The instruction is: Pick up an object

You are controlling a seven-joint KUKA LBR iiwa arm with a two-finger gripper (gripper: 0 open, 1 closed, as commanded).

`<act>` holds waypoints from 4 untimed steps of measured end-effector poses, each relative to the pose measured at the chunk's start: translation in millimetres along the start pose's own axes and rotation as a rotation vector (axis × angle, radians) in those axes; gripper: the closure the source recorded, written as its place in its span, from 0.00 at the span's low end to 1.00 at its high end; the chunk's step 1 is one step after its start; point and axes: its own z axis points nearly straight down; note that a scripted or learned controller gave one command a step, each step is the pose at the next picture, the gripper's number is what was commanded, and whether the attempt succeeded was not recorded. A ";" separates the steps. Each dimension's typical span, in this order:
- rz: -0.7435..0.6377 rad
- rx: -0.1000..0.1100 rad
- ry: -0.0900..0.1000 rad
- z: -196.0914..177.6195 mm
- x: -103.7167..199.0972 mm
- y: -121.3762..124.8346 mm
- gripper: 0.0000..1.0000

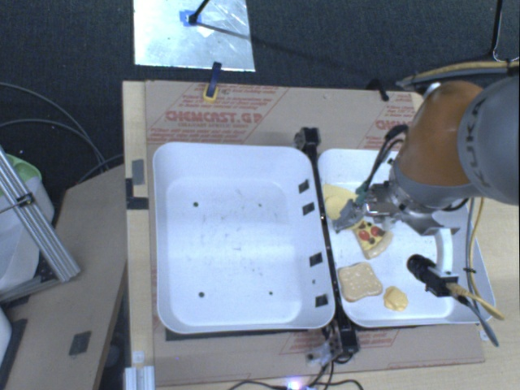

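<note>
We view the bench from above, reading from left to right. Well to the left of the gripper lies the left bin (236, 234), a shallow white tray. A row of black clips (313, 234) joins it to the right bin (345, 162), over which the arm (455, 149) reaches in from the right, grey with an orange band. The gripper (351, 215) hangs low inside the right bin, near its left wall; we cannot tell how it stands, nor whether anything is caught in it. Touching it on the upper left we see a yellow piece (335, 196). Just beside it on the lower right lies a pizza slice (371, 237). Below the gripper rests a slice of toast (359, 282), and further right a small yellow lump (396, 298).
</note>
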 end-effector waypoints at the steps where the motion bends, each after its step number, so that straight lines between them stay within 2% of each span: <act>1: 0.017 0.004 -0.001 101.6 -101.6 -37.1 0.00; 2: 0.001 -0.004 -0.002 98.3 -82.2 3.3 0.00; 3: 0.002 0.000 -0.001 89.0 -82.8 1.4 1.00; 4: -0.010 -0.010 0.004 -5.8 31.4 51.9 1.00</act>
